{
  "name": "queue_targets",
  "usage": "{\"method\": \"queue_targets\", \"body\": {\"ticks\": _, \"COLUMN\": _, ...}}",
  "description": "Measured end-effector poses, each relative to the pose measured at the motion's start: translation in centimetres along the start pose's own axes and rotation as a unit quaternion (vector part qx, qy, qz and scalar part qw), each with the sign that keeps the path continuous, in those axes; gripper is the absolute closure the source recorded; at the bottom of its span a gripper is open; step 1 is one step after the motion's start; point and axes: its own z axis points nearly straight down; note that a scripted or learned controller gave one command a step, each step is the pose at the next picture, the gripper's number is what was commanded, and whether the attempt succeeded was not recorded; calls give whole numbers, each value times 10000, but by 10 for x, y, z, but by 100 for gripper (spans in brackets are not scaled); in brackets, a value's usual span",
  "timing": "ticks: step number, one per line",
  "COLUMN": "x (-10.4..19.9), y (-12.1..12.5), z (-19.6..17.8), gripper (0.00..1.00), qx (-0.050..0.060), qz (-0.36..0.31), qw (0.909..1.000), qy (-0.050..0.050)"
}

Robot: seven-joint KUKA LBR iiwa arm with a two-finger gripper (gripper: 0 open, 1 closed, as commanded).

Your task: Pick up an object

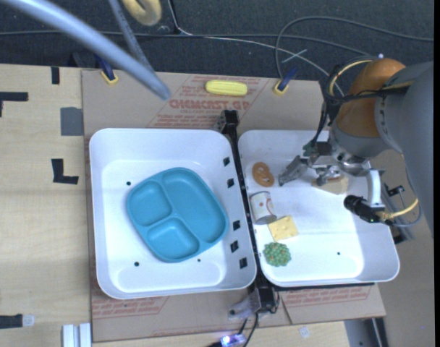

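The right bin holds several small items along its left side: a brown pretzel-like piece, a small grey can, a yellow cheese wedge and a green clump. My gripper hangs low over the bin's upper middle, to the right of the brown piece. Its fingers are spread open with nothing between them; the left fingertip points toward the brown piece. A tan item lies partly hidden under the gripper's right side.
The left bin holds a blue divided plate. A yellow item lies on the cardboard behind the bins. A black divider clip sits between the bins. Cables loop behind the arm.
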Motion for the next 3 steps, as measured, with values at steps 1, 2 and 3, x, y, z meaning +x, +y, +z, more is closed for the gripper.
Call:
{"method": "queue_targets", "body": {"ticks": 1, "x": 1, "y": 1, "z": 19, "gripper": 0, "qx": -29, "qz": -9, "qw": 10000, "qy": -4}}
{"method": "queue_targets", "body": {"ticks": 2, "x": 1, "y": 2, "z": 7, "gripper": 100, "qx": -48, "qz": -12, "qw": 10000, "qy": -12}}
{"method": "queue_targets", "body": {"ticks": 3, "x": 1, "y": 7, "z": -37, "gripper": 100, "qx": -43, "qz": -4, "qw": 10000, "qy": 2}}
